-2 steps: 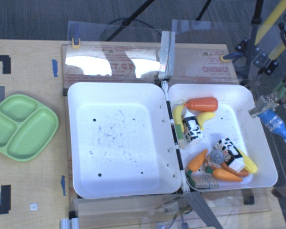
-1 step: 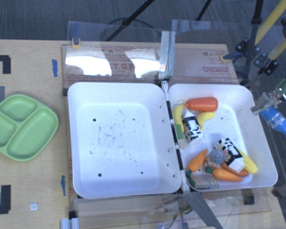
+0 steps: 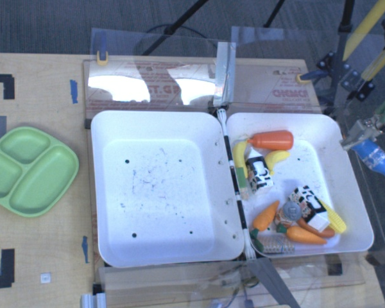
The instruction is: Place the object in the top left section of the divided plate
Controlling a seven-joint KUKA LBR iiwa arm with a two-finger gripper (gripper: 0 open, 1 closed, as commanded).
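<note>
A green divided plate (image 3: 32, 171) lies on the wooden bench at the far left, its three sections bare; the top left section (image 3: 25, 144) is a small rounded hollow. The toy foods lie in the right white bin (image 3: 322, 128): an orange-red sausage-like piece (image 3: 273, 139) at the back, a yellow banana (image 3: 240, 153), a black-and-white patterned carton (image 3: 259, 172), an orange carrot (image 3: 265, 215), a second black-and-white piece (image 3: 309, 202), a yellow corn cob (image 3: 336, 221) and another orange piece (image 3: 305, 235).
The left white bin (image 3: 157, 185) sits between the plate and the right bin, with only faint scuff marks inside. A clear panel (image 3: 154, 76) stands behind the bins. Grey and blue fittings (image 3: 371, 147) hang at the right edge. Tripod legs cross the floor behind.
</note>
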